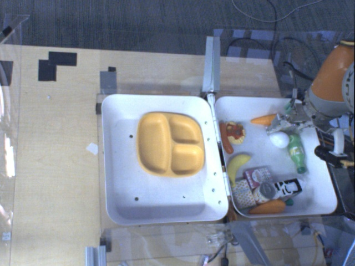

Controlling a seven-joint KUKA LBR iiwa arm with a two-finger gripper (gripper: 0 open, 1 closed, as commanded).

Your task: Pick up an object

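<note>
camera view | labels: black-and-white carton lower right has print too blurry to read | gripper over right bin, above a white ball and green bottle, can't tell jaw state | left bin holds yellow divided tray | wooden bench, grey carpet up top

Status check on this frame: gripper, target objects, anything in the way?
Gripper low over right bin, beside white egg and carrot. Nothing seen between fingers. Green bottle close alongside. Yellow tray alone in left bin.
</note>
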